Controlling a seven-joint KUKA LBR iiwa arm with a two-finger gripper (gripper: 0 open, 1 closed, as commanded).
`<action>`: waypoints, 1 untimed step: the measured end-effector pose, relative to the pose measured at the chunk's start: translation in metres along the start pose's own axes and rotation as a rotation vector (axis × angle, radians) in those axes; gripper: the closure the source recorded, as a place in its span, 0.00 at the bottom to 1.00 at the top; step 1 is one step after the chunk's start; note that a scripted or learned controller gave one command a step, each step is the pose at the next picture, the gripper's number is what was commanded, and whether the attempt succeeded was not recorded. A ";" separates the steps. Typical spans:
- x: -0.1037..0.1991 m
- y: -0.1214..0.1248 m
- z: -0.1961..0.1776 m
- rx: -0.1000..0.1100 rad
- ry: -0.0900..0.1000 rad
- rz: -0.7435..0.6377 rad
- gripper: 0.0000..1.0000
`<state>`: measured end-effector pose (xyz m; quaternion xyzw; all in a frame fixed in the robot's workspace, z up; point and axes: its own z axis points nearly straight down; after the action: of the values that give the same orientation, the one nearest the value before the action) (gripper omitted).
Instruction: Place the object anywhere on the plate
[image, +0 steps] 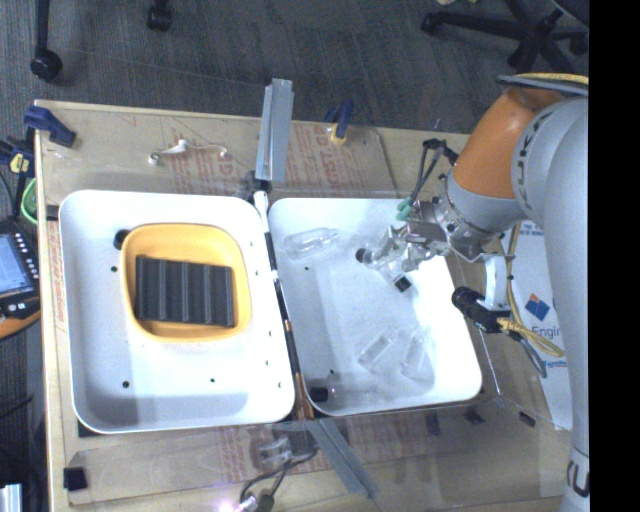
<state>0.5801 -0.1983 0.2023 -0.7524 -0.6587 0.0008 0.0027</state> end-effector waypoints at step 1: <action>0.064 -0.015 -0.016 0.000 -0.001 -0.166 1.00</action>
<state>0.5733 -0.1332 0.2183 -0.6952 -0.7188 0.0012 0.0025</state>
